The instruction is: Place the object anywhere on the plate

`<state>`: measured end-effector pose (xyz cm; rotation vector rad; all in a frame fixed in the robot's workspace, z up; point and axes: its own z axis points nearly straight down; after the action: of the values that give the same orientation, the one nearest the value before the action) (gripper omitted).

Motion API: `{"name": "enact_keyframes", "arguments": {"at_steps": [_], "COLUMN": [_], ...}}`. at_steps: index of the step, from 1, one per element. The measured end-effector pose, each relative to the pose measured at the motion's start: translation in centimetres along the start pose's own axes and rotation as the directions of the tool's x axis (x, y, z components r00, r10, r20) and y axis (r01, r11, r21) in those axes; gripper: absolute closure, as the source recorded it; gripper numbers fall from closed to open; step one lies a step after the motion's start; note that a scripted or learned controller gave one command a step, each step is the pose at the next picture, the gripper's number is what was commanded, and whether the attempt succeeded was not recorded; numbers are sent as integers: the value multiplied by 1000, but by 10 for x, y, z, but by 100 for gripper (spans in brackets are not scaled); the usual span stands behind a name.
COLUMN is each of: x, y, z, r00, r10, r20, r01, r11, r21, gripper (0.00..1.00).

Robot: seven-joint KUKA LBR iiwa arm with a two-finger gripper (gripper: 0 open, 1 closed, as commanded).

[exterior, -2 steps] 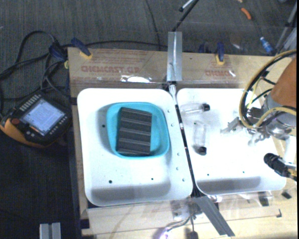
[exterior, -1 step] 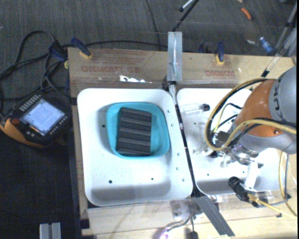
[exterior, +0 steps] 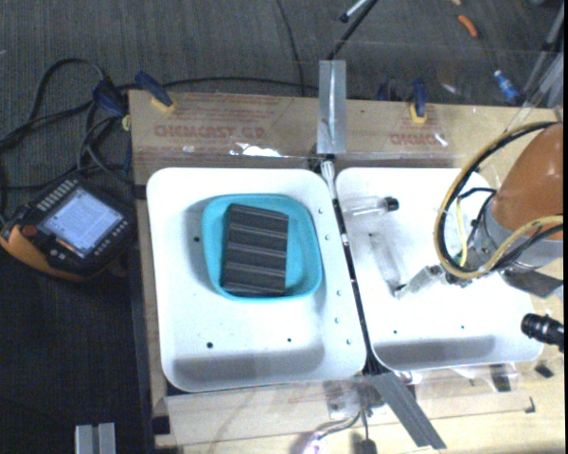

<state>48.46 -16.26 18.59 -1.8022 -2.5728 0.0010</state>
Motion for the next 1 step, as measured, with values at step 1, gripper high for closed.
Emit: {"name": "enact_keyframes", "arguments": {"at_steps": [1], "x": [-50], "y": [-19], "z": [-77], "r00": [999], "r10": [43], "r20": [2], "r01": [-43], "r11": [999], "r21": [0], "gripper": [0]}}
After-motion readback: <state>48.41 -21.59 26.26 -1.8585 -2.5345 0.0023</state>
